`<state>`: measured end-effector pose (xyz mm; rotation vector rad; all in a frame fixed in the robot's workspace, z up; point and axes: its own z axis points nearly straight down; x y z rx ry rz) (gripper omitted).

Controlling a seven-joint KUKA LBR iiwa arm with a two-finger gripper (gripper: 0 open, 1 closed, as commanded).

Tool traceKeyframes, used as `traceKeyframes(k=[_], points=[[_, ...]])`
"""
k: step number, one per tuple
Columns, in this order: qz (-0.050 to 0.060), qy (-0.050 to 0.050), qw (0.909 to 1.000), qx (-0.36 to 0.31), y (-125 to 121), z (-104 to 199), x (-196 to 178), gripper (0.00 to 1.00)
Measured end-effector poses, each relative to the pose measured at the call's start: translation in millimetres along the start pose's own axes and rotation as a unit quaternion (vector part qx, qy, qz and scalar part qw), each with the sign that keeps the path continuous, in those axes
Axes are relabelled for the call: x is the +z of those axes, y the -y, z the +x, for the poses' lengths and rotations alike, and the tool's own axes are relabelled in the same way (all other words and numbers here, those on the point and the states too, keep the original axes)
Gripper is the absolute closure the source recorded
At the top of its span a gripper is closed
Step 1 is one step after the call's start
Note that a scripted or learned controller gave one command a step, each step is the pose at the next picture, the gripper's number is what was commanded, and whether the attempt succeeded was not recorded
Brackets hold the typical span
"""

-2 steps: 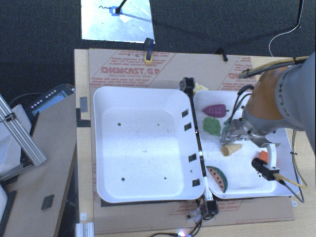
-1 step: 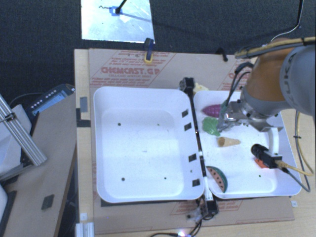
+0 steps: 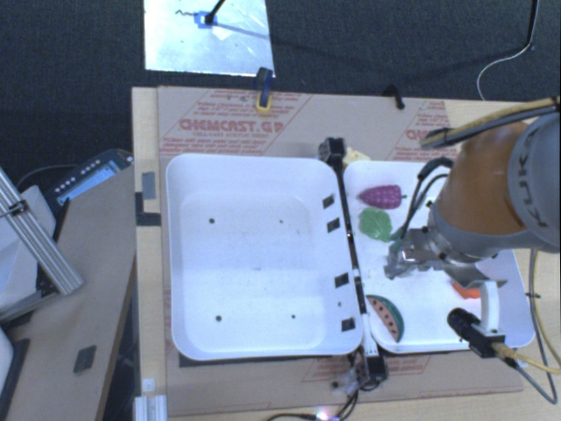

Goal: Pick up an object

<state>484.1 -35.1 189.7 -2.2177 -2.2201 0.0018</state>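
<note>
The left bin [image 3: 254,253] sits at nine o'clock of the right bin [image 3: 517,327]. In the right bin, a watermelon-slice toy [image 3: 386,316] lies at seven o'clock, a green leafy toy [image 3: 376,224] nearer the divider, and a magenta fruit toy [image 3: 382,196] at eleven. The gripper [image 3: 405,257] hangs just beside the green toy at its four o'clock; whether its pincer is spread or pressed together cannot be told. An orange piece [image 3: 466,289] peeks out beneath the arm [image 3: 491,191].
</note>
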Motion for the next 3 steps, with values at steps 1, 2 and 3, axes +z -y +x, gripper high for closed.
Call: traceKeyframes(k=[1, 2, 3], points=[[-0.004, 0.001, 1.0000, -0.001, -3.5, -2.4, -31.1, 1.00], [-0.001, 0.000, 1.0000, -0.002, -2.4, 19.2, 7.1, 1.00], [-0.004, 0.003, 1.0000, 0.002, -38.3, -40.9, 4.8, 1.00]])
